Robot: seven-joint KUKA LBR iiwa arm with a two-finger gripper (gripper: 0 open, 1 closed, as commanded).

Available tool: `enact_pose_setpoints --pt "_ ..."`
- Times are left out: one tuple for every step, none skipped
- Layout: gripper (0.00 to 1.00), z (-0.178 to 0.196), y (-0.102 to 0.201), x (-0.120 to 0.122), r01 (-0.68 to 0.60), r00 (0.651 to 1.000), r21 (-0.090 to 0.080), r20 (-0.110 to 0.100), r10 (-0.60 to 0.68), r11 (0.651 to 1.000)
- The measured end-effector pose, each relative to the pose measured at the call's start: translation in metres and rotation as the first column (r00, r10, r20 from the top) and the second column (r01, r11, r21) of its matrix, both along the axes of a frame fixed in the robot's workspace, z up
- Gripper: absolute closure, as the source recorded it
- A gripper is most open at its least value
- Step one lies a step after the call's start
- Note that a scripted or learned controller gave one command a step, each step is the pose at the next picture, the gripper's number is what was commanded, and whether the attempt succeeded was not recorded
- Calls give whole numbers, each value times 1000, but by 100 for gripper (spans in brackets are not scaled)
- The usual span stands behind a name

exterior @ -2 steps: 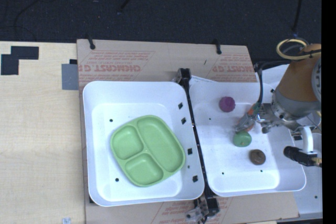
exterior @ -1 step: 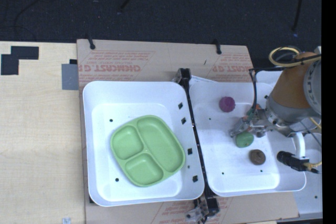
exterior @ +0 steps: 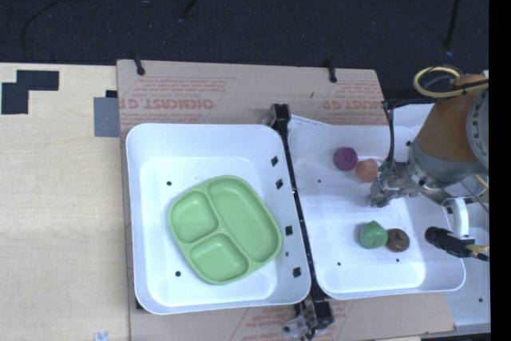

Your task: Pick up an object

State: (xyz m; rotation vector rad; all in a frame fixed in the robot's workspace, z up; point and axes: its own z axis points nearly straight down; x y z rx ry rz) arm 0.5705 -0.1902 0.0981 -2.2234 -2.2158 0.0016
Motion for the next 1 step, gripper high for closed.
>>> enact_pose_setpoints --pt "100 57 5 -7 -3 1000 -1 4 3 1000"
